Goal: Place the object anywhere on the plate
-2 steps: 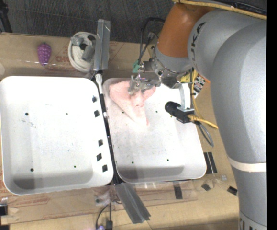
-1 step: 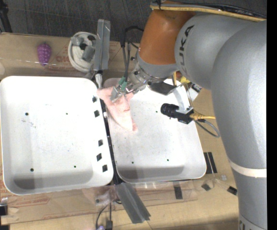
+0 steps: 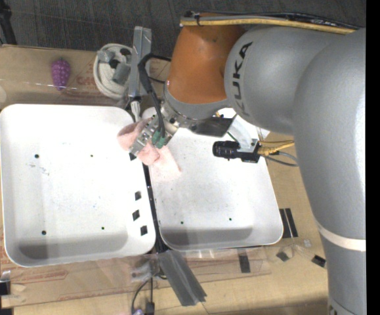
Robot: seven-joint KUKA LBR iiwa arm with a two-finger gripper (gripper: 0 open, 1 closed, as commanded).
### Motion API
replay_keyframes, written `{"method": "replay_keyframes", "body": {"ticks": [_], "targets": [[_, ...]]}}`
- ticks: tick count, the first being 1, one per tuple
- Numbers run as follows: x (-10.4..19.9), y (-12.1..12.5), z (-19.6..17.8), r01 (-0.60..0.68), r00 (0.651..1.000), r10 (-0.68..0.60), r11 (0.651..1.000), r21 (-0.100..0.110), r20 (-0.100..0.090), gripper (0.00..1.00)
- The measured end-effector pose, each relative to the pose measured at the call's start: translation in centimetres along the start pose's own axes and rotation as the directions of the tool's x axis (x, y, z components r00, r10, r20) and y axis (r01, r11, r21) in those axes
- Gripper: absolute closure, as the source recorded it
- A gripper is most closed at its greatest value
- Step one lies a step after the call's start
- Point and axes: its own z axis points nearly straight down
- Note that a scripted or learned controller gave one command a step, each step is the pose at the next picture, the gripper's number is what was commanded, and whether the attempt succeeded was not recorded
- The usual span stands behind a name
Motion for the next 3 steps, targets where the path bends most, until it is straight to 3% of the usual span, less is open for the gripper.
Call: {"method": "replay_keyframes", "body": {"ticks": [1,2,3], "targets": [[4.0,2.7,0.4,0.393,0.919,-0.393,0.919,0.0,0.001,1.0],[8.5,4.5,-1.5,0.666,0.746,-0.666,0.746,0.0,0.003,1.0],[13.1,6.8,-1.7,0.671,0.741,-0.671,0.741,0.001,0.0,1.0]]}}
